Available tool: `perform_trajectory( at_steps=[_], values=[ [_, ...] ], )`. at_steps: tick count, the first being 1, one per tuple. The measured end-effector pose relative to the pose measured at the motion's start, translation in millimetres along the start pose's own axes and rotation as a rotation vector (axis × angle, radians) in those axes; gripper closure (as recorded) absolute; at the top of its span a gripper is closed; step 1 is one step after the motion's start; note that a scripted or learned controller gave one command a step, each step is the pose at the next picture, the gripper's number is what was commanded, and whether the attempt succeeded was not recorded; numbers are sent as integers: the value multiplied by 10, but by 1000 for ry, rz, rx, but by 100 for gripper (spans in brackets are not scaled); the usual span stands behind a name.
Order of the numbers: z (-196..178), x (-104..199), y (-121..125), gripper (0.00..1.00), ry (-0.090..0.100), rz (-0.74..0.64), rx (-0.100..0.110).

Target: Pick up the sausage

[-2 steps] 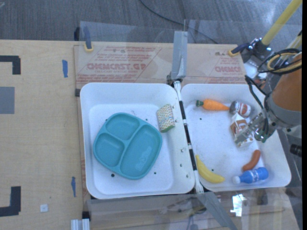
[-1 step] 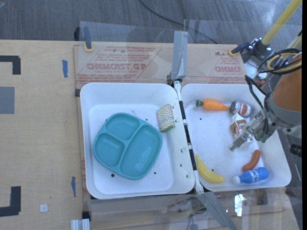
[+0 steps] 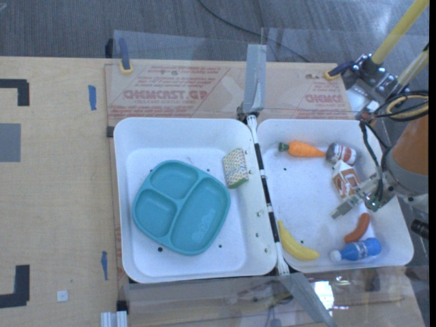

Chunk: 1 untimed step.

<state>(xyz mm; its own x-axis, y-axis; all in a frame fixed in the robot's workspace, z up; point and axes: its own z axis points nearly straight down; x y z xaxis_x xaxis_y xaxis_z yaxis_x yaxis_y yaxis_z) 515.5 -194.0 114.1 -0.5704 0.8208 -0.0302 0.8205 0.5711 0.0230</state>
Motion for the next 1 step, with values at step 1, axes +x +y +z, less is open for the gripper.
perform_trajectory(
  at_steps=[1],
  values=[
    [67,-34,-217,0,-15,56,-18]
  ],
)
